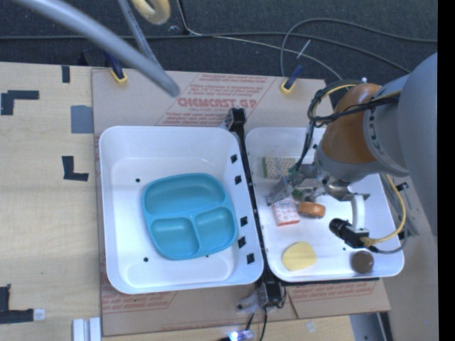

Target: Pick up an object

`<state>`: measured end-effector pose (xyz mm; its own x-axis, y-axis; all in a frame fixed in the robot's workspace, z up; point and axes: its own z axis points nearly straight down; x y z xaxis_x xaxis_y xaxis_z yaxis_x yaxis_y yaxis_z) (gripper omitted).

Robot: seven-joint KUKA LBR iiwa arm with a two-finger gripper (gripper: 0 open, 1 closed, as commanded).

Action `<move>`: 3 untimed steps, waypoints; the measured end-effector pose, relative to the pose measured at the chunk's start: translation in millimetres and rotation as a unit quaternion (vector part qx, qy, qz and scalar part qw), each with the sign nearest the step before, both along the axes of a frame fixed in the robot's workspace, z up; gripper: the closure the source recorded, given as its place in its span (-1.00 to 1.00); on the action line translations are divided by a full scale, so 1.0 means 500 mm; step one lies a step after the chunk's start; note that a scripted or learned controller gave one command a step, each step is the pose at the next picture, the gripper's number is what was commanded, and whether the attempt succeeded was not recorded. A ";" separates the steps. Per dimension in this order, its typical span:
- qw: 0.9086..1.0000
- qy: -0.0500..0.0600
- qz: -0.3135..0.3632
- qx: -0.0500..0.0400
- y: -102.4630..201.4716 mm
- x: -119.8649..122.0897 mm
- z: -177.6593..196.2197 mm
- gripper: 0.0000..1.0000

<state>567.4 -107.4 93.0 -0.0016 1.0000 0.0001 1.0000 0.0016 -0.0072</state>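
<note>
The sausage (311, 209) lies in the right bin (387, 261), just below my pincer (293, 185), touching the red-and-white packet (285, 212) on its left. Its long axis runs left-right. Whether the pincer is apart or together, I cannot tell.

A wooden bench (43, 190) bears cardboard (213, 98) under two white bins (114, 148).
</note>
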 end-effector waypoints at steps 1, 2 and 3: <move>1.000 -0.002 0.001 0.001 0.002 0.003 0.026 1.00; 1.000 -0.005 0.000 0.000 0.021 0.002 0.119 1.00; 1.000 -0.005 0.000 0.000 0.015 0.003 0.204 1.00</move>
